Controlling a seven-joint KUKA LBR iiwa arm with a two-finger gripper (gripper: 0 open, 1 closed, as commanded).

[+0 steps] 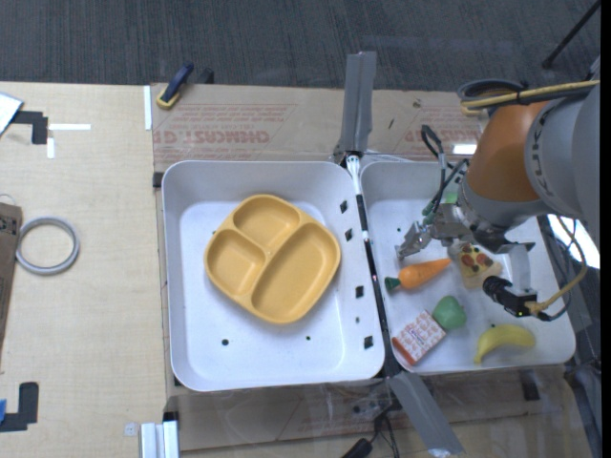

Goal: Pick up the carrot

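The carrot (423, 274), orange with a green stub at its left end, lies flat in the right bin (382, 203), near that bin's left-centre. My gripper (414, 241) hangs just above and slightly behind the carrot's middle, its metal fingers pointing down and left. It is open with nothing between the fingers. The carrot rests on the bin floor, apart from the fingertips.
Also in the right bin are a green round toy (449, 312), a yellow banana (504, 340), a red-and-white packet (418, 339) and a pale toy with red spots (473, 263) right of the carrot. The left bin (186, 284) holds a yellow divided plate (273, 257).
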